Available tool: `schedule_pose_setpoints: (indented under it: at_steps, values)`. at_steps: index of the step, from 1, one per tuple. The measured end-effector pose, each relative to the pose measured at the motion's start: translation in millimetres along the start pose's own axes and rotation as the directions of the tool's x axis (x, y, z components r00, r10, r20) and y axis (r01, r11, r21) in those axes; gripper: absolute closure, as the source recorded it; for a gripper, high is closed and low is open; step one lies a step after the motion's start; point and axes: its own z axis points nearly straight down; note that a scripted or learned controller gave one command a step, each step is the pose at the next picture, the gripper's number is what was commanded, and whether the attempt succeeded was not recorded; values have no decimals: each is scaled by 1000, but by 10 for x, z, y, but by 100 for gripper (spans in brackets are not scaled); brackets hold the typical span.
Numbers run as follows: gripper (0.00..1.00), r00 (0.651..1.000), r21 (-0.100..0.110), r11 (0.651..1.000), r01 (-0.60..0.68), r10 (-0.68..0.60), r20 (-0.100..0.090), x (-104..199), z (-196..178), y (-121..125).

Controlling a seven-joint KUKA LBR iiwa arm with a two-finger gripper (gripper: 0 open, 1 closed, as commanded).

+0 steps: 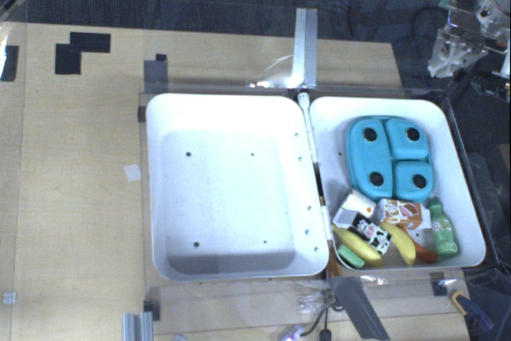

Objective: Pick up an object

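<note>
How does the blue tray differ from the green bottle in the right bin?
The blue tray is far larger than the green bottle. The tray sits in the bin's upper half with space around it; the bottle is crowded among small items at the lower edge. The tray is light blue, the bottle green. Both lie in the right bin.

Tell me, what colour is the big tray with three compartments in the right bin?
The tray is turquoise blue, with a dark dot in each compartment; the camera view shows it.
</note>
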Motion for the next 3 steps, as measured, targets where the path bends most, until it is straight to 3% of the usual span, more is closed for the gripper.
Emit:
schedule_pose_setpoints:
  at_steps: [1,2,3]
  values:
    - [100,976,0,976,218,-218,0,-336,-239,114]
    - [100,939,0,939,344,-344,0,-353,-672,126]
    - [100,949,-13,949,315,-315,1,-228,1908,47]
